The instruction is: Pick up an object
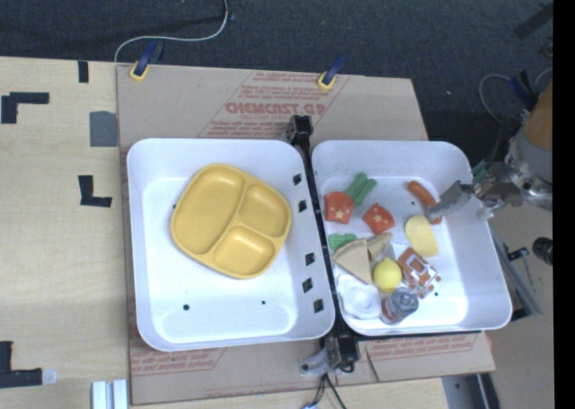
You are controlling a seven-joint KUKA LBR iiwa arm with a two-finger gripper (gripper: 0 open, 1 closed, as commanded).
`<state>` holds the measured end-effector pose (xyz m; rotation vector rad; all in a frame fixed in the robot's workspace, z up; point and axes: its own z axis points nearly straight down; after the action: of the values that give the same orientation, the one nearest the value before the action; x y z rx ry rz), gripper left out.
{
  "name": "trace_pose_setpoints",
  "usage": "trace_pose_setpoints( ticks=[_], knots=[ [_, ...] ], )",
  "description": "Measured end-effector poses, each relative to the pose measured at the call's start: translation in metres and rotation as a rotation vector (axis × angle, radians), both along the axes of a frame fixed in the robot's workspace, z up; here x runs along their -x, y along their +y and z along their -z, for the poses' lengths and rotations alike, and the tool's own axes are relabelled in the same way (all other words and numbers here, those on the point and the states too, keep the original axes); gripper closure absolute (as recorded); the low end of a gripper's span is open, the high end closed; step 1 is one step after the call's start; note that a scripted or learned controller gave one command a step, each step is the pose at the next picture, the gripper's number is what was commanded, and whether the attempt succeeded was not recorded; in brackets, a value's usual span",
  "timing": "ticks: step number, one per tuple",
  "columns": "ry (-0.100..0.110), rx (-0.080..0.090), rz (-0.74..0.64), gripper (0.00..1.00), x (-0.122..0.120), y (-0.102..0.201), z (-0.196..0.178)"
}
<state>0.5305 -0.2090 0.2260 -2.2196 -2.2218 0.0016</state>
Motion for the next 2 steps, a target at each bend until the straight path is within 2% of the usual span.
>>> trace_pose_setpoints(
  ticks=[1,2],
  knots=[
    [0.005,-0.004,-0.008,0.0,-0.047,0.08,0.114],
    [-0.004,0.009,-0.002,0.0,-0.121,0.1,0.143]
  ],
)
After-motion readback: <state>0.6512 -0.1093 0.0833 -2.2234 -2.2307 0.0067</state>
